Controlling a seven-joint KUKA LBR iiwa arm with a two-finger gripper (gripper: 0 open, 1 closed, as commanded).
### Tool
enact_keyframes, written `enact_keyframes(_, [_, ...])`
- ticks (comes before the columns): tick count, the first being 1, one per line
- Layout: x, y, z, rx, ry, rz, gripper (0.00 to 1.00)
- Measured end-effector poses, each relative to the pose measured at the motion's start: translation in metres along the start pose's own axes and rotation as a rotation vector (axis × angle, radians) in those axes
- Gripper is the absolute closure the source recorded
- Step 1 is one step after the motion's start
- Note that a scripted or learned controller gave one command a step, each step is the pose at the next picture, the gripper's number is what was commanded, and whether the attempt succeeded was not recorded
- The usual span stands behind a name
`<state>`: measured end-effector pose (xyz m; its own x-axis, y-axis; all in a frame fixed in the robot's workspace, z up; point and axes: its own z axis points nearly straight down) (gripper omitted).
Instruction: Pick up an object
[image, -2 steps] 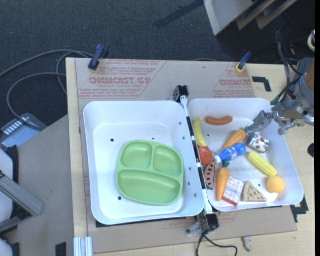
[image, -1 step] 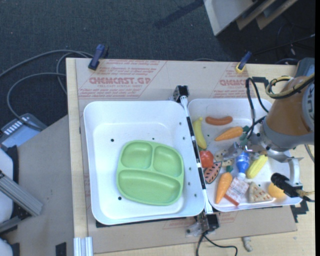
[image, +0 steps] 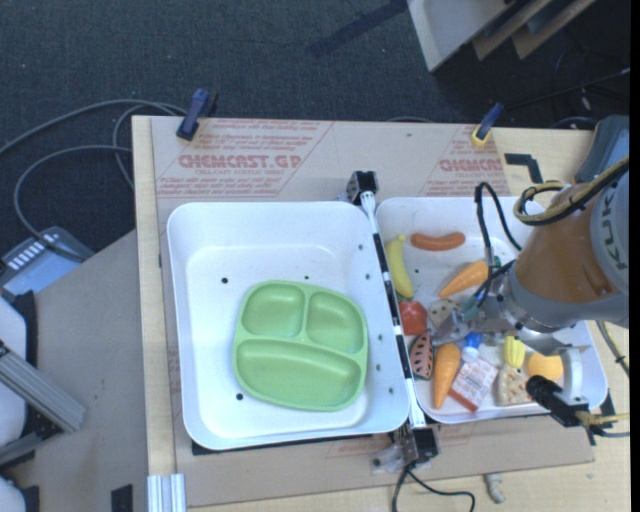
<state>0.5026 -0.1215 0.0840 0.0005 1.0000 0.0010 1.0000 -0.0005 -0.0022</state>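
The right bin (image: 590, 385) holds several toy foods. A red sausage (image: 437, 240) and a yellow banana (image: 398, 265) lie at its far left, with an orange carrot (image: 465, 278) just right of them. Nearer the front are a red piece (image: 413, 317), a second carrot (image: 446, 372), a red-and-white packet (image: 474, 380) and a cracker (image: 512, 385). My gripper (image: 468, 322) is low in the middle of this bin, among the items and just above a small blue-capped bottle (image: 470, 346). The arm's orange band (image: 560, 265) covers the bin's right side.
The left bin (image: 200, 300) holds a green divided plate (image: 300, 345). A black clamp (image: 362, 184) sits at the far end of the ridge between the two bins, and another (image: 418, 442) at the near end. Black cables (image: 495, 225) loop over the right bin's back.
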Motion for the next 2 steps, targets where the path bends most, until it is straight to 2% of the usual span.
enact_keyframes(1, [-0.001, 0.002, -0.012, -0.009, -0.004, 0.002, 1.0])
enact_keyframes(2, [0.066, 0.013, -0.101, -0.003, -0.001, -0.002, 1.0])
